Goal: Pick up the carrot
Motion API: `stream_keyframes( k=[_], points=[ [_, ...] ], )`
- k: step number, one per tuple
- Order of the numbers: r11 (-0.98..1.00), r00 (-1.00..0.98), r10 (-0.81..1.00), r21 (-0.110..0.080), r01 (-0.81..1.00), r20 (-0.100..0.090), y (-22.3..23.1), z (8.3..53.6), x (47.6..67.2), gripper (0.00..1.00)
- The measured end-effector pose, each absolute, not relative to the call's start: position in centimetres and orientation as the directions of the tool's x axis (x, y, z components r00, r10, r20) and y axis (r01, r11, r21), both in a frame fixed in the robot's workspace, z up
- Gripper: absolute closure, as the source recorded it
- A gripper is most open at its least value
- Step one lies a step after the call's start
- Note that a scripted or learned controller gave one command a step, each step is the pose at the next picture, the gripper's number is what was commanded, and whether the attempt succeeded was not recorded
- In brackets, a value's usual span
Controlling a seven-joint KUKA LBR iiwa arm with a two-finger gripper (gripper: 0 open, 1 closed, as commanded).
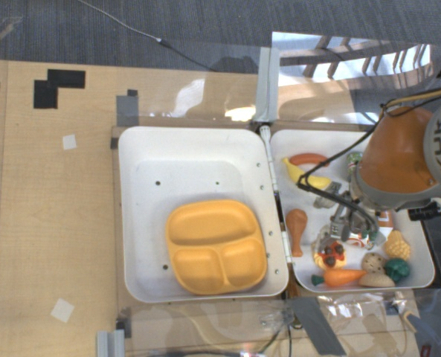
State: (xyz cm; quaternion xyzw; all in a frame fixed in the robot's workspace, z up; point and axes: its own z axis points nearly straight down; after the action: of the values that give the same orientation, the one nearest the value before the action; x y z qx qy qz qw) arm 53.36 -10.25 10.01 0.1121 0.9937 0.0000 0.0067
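The carrot is orange with a small green tip and lies flat near the front edge of the right bin. My gripper hangs over the middle of that bin, a little behind the carrot and apart from it. Directly below the gripper sits a small pizza-like toy, between the gripper and the carrot. The grey arm with its orange band comes in from the right and hides the back right part of the bin.
Around the carrot lie a beige potato, a green broccoli, a corn cob, a drumstick, a banana and a sausage. The left bin holds a yellow divided plate.
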Motion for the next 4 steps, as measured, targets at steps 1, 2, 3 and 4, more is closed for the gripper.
stream_keyframes(
  k=[1,2,3,4],
  points=[
    [0.960,-0.960,0.278,0.003,0.278,-0.017,-12.1,14.5,63.0,0.00],
    [0.931,-0.931,0.365,0.003,0.365,-0.015,-8.9,9.5,64.5,0.00],
    [0.988,-0.988,0.156,0.002,0.156,-0.016,-7.5,19.0,56.9,0.00],
    [0.785,-0.785,0.620,0.007,0.620,-0.007,-2.6,19.8,60.2,0.00]
  ],
)
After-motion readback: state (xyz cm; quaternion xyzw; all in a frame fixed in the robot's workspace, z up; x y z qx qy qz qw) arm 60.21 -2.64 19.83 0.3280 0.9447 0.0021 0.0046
